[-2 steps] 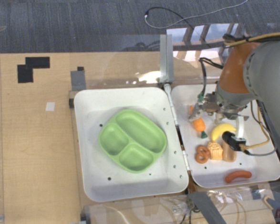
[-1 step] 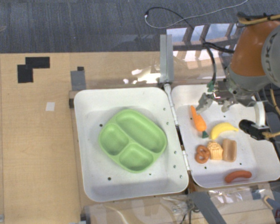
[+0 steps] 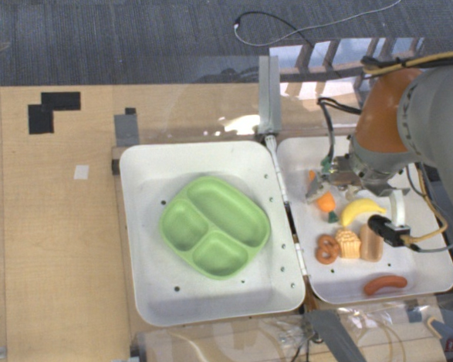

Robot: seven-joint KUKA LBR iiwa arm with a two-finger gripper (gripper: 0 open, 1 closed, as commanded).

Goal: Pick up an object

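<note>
Bench (image 3: 53, 250): gripper (image 3: 339, 178) low in rt bin (image 3: 430, 266), nr banana (image 3: 360, 209).

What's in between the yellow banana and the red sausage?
In the camera view, a yellow ridged cake toy and a tan block sit between the banana and the sausage, in the right bin.

Robot lab: bench (image 3: 53, 250), white bins (image 3: 149, 298), cables (image 3: 277, 22).

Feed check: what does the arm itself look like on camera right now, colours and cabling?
The arm is a thick, rounded grey body with a glossy orange band above the wrist. Below the band sits a darker metallic gripper. Thin black cables loop beside the wrist.
</note>
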